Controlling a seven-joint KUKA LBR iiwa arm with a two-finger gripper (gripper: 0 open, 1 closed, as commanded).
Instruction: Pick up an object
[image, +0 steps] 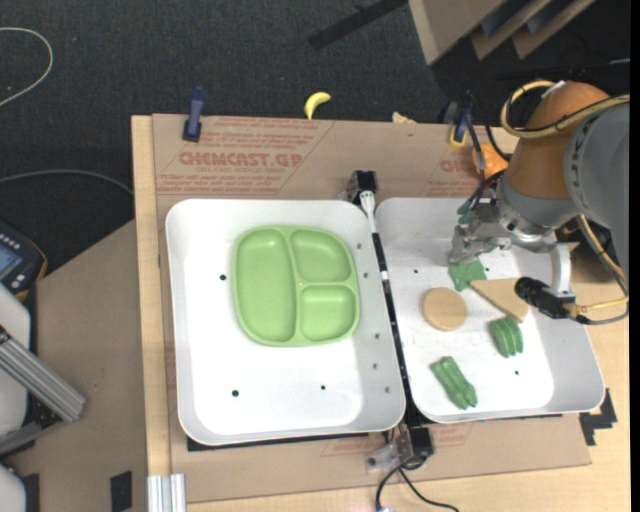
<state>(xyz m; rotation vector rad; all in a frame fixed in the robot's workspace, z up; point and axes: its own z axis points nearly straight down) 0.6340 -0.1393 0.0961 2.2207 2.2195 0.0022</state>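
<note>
The right white bin (560, 385) holds several small things. A round tan disc (444, 308) lies near its middle, and a tan wedge (498, 295) lies just right of the disc. Two green pieces sit lower down, one (507, 336) at the right and one (454, 382) near the front. A third green piece (466, 273) lies at the back, directly under my gripper (470, 248). The gripper hangs down from the grey and orange arm (550, 150), right at this piece. Whether it touches the piece is hidden.
The left white bin (200, 330) bears a green divided plate (295, 285). A black ridge (385, 290) separates the two bins. A black cable end (545, 297) dangles over the right bin's right side. Brown cardboard (250, 155) lies behind the bins.
</note>
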